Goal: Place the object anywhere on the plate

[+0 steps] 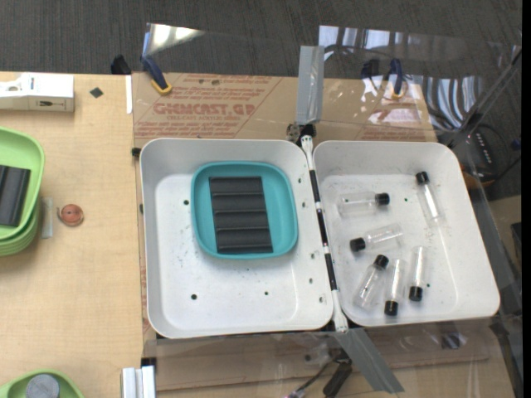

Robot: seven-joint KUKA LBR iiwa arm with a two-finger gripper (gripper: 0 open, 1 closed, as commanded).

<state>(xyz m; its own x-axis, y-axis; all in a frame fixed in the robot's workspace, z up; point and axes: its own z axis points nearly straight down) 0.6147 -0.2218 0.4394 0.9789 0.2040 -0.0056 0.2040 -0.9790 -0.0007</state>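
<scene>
Vials, 6 of them, clear with black caps, lie scattered on the floor of the right bin (465, 301), none on the plate. One (365, 202) lies near 10 o'clock in that bin, its cap pointing toward 3. Another (428, 199) lies toward 1 o'clock, cap at its far end. A third (377, 239) rests close to the bin's middle, cap toward 9. The last 3 sit in the 6 o'clock part: one (370, 279) slanted with its cap uppermost, and two (392, 293) (416, 275) nearly parallel with caps at their near ends.

The teal plate (203, 222) sits in the left bin (166, 305), toward 12 o'clock, well apart from every vial, with a dark ribbed block (241, 215) lying on it.

How the claw stands, or where the vials lie from it, I cannot tell.

The clear glass bodies are hard to pick out against the white floor; the caps mark them best. At 9 o'clock of the bench a green tray (25, 152) is cut off by the edge. Glare on the clear sheet (390, 65) at 1 o'clock blurs what is behind it.
</scene>
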